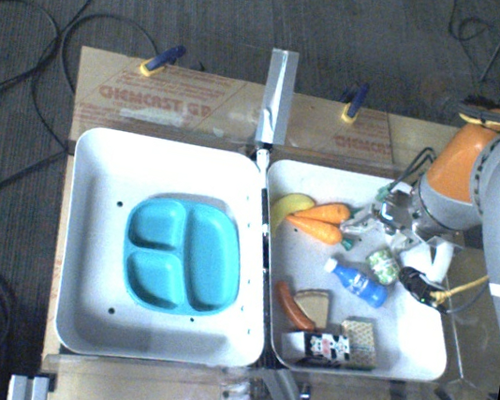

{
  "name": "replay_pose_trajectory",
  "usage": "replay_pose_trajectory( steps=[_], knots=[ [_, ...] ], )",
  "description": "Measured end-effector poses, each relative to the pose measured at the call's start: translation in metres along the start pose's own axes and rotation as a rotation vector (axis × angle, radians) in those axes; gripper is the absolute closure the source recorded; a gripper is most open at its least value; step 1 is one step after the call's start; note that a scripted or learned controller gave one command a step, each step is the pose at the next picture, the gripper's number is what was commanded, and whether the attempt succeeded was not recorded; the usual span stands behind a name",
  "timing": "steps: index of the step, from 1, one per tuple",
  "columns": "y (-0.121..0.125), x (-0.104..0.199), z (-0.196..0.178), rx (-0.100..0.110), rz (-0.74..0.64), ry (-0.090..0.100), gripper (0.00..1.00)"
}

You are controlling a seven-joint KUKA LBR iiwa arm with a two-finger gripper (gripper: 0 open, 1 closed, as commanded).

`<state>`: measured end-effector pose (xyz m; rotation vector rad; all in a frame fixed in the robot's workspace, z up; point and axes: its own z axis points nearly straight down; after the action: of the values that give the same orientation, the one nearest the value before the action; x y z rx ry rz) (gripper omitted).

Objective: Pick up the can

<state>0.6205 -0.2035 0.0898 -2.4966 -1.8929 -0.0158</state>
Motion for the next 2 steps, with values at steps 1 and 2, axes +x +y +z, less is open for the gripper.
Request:
replay_pose_trajectory(
  steps=[1, 2],
  knots=[
    [-0.0243, -0.0046, -0.0009, -0.01, 0.033, -0.004, 0.0],
    [-0.0251, -0.007, -0.0085, -0.009, 0.033, -0.008, 1.0]
  ],
)
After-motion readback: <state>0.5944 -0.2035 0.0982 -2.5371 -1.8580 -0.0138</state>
